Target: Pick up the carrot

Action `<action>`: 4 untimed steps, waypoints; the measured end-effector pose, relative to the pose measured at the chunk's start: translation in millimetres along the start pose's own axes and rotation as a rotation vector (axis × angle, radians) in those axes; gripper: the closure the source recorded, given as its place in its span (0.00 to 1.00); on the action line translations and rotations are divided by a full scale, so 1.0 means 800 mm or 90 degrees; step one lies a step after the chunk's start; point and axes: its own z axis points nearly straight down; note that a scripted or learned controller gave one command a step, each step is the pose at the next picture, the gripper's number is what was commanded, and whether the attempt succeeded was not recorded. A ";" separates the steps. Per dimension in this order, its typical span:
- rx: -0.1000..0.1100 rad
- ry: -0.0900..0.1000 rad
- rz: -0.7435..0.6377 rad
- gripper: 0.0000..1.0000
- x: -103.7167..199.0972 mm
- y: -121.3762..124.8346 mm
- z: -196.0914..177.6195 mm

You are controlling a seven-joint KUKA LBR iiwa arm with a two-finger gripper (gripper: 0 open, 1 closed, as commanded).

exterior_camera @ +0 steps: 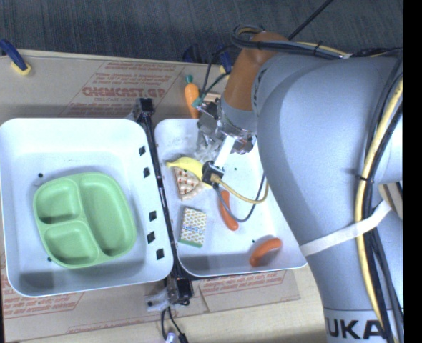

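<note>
carrot (190, 96) lies outside the bins, on the cardboard just past the far rim of the right bin (169, 131). its long axis runs roughly up-down in the view, green top pointing away. the gripper (209, 146) hangs over that bin's far end, so the carrot is up and slightly left of it, with the rim between them. i cannot tell whether the gripper is open or closed. a banana (185, 165), a slim orange piece (228, 213) and an orange sausage (265, 249) lie in the bin, off the likely path.
</note>
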 end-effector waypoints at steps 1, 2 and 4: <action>-0.005 0.001 -0.074 1.00 0.009 -0.151 -0.112; -0.006 -0.001 -0.249 1.00 -0.004 -0.114 -0.182; -0.004 -0.002 -0.178 1.00 0.172 -0.274 -0.152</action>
